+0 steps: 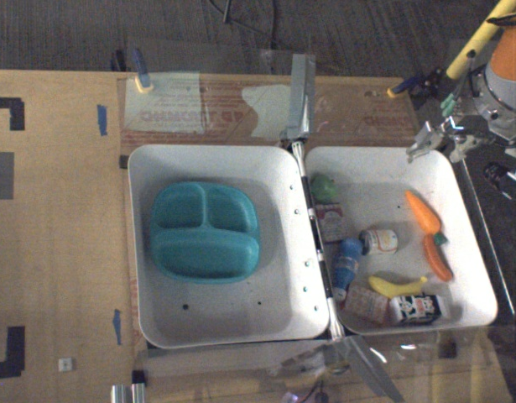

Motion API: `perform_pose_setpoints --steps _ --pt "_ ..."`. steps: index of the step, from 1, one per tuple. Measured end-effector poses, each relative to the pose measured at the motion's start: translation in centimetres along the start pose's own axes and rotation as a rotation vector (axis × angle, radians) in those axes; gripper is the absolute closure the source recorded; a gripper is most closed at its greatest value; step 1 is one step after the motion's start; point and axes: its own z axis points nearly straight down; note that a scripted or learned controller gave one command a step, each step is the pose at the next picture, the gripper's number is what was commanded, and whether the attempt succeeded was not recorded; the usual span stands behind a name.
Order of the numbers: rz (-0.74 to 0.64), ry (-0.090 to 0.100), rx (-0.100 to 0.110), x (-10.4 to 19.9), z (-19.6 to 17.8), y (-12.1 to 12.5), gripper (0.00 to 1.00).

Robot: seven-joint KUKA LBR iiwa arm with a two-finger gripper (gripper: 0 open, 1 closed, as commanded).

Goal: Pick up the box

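A small red-and-white box point(330, 222) lies flat in the right bin point(471, 225), close to its left wall. A black-and-white carton point(415, 309) lies on its side at the bin's front edge, with a pinkish packet point(367, 304) to its left. My gripper point(438, 134) hangs over the bin's back right corner, well apart from the box and the carton. Nothing shows in it. The grey wrist with its orange band point(505, 53) sits at the view's right edge.
The right bin also holds a green item point(324, 187), a blue bottle point(347, 263), a white jar point(379, 241), two carrots point(424, 211) point(438, 257) and a banana point(398, 285). A teal divided plate point(205, 231) lies in the left bin point(148, 309).
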Motion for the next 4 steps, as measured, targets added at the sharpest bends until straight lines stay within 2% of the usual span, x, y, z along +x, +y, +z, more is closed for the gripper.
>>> perform_pose_setpoints --steps 1,2,3,4 --pt "-0.002 -0.002 -0.004 0.0 -1.1 0.1 1.00" --pt "0.220 0.001 0.002 3.5 11.0 0.6 1.00" --pt "0.753 -0.001 -0.005 7.5 16.0 -0.6 1.00" --pt "1.278 -0.001 0.002 15.2 6.4 -1.8 1.00"
